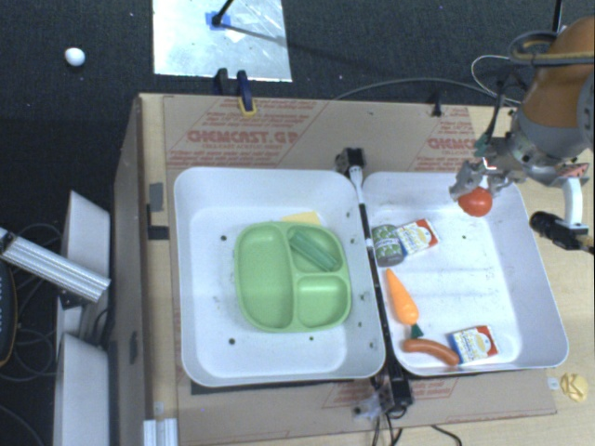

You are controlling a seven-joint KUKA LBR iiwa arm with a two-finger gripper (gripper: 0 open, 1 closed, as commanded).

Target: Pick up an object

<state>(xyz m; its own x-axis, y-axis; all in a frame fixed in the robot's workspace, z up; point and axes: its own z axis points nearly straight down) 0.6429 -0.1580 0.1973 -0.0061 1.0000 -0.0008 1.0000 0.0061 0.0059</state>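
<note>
The end effector (476, 186) is positioned over the 1 o'clock corner of the right bin (544, 286), with a red tomato (477, 203) gripped between its fingers, above the bin floor. At its 7 o'clock lie a packet (405, 240), a carrot (402, 297), a sausage (429, 349) and a second packet (474, 343). The left bin (200, 277) holds a green divided tray (290, 277) on the bench (279, 133).

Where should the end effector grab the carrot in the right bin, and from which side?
Grip the carrot across its thick orange middle, coming straight down from above. It lies flat on the bin floor, running lengthwise away from the camera, so the fingers would probably best close across its narrow width. The sausage lies close to its green end, so stay clear of that end.
</note>
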